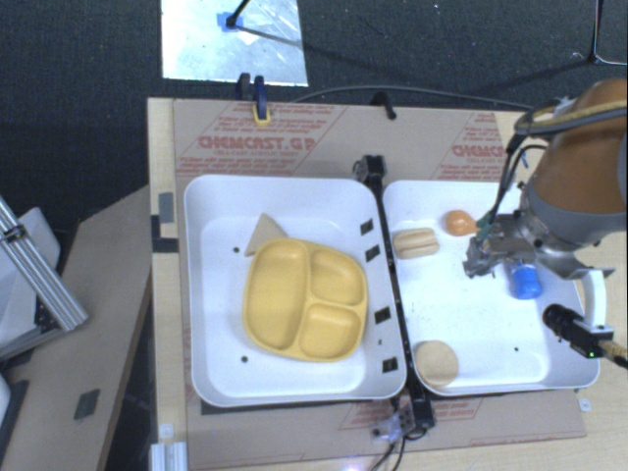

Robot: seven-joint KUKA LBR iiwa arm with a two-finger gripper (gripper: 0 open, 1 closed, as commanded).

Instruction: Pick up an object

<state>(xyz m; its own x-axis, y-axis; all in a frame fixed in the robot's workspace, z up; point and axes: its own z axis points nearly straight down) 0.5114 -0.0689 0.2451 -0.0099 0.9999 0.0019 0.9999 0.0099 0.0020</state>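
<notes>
camera view: round glossy orange ball (458,223)

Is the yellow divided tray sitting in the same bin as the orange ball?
No, the yellow divided tray lies in the left bin, while the orange ball sits in the right bin.

pincer (483,260): blue object (526,283) just beside on its right, orange ball (459,223) close above, bread roll (414,242) to left; bare bin floor (486,337) below.
</notes>
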